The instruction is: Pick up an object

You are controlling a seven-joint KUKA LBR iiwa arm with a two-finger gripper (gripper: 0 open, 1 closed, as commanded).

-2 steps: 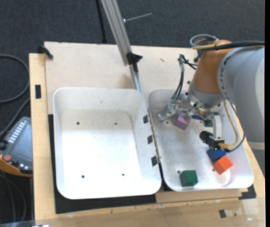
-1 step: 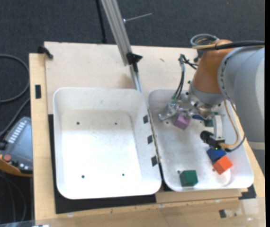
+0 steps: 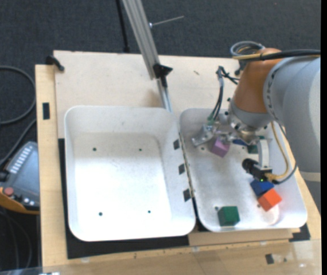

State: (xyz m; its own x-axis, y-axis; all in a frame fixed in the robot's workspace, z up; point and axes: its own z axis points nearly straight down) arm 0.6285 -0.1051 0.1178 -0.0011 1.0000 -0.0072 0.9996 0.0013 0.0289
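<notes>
Camera view: claw (image 3: 214, 140) touches purple block (image 3: 220, 148) in right bin (image 3: 209, 176).

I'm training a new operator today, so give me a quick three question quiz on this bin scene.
1. True or false: the green block lies in the left bin.
2. Which block is nearest the gripper: A purple, B green, C orange?
3. Fill in: the blue block touches the ___ block.

Key: 1 false, it lies in the right bin. 2 A, the purple block. 3 orange.
</notes>
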